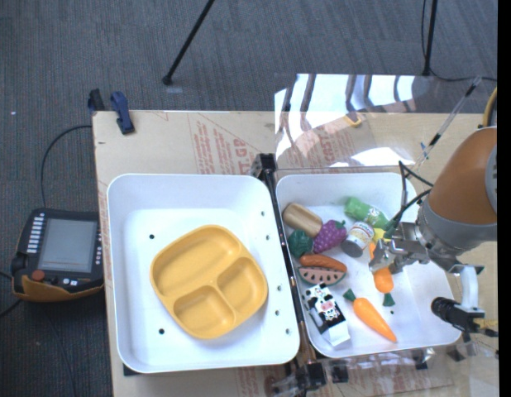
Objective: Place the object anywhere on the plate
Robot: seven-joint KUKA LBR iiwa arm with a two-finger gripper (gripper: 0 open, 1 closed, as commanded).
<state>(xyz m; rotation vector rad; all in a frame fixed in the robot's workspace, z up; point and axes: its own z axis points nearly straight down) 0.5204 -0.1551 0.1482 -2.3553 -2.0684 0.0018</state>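
Observation:
A yellow three-compartment plate (208, 280) lies in the left white bin (131, 213). The right bin (425, 325) holds several toy foods. My gripper (387, 259) hangs low over that bin's middle right, just above a small orange carrot piece (383, 281), which sits directly under it. A small can (357, 237) stands just left of the gripper. The grey wrist with its orange band (466, 184) comes in from the right.
Also in the right bin: a tan bread roll (301, 217), purple grapes (329, 236), a hot dog (322, 265), a cow-print milk carton (326, 311), a long carrot (374, 318) and a green bottle (365, 211). A pendant (61, 253) lies left of the bench.

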